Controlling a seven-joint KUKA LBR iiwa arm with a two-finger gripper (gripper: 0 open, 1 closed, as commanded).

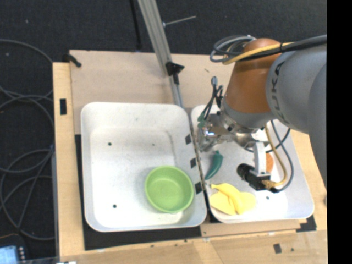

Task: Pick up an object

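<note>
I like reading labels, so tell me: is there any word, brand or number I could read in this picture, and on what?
On the grey robot arm: dark upright lettering at its edge beside the orange band, cut off and too blurred to read.
No other writing is legible.

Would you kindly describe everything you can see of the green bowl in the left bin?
The green bowl is a round, light lime-green dish, plastic by its look, with a smooth rim. It stands upright with its open side up, and nothing shows inside it. It rests on the floor of the left bin, in the near right corner, close against the wall that divides the two bins. No other object touches it, and the arm is over the other bin.
</note>
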